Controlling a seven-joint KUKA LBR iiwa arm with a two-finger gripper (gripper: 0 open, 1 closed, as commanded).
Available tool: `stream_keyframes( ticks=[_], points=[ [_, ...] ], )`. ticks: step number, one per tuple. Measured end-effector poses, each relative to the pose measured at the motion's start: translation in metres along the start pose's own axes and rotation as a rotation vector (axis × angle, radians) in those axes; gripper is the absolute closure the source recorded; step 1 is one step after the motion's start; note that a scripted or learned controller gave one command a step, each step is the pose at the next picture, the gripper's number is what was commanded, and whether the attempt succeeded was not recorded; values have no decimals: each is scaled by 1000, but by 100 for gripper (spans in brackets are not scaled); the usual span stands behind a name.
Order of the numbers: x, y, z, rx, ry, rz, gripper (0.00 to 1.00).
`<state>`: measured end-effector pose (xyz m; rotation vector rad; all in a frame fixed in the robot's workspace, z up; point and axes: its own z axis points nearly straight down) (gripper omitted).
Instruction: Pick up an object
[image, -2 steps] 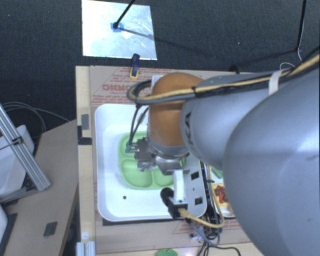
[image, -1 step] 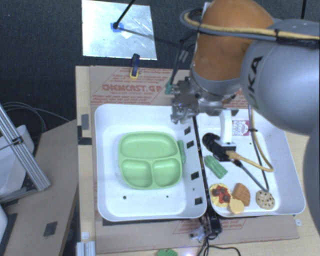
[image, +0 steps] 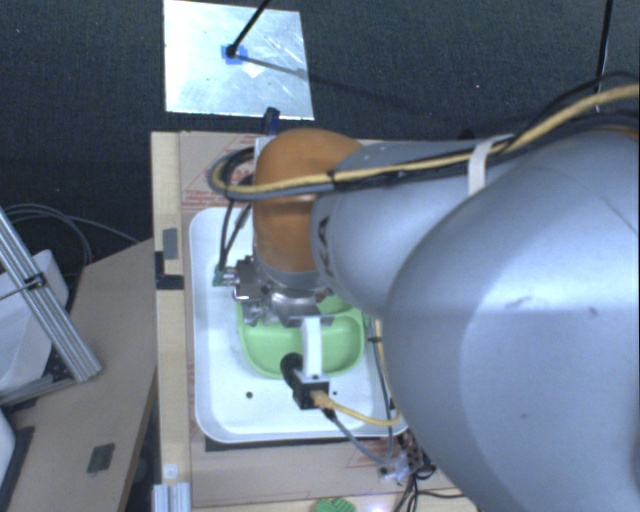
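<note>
**Gripper low over green object — grasp unconfirmed**

The gripper (image: 290, 318) sits low in the white bin (image: 215, 400), directly over a pale green object (image: 345, 350) that spreads beneath and beside it. Its grip state cannot be told — the wrist hides that part. Risk: lifting without a secure hold leaves the object behind, or a shallow pinch lets it slip. The bin wall lies near on the far side from the arm; open floor remains toward the camera.
</note>
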<state>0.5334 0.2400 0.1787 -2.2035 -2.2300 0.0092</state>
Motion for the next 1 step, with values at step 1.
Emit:
stream_keyframes(
  ticks=[1],
  points=[
    [-6,41,-137,-22,3,6,100]
  ],
)
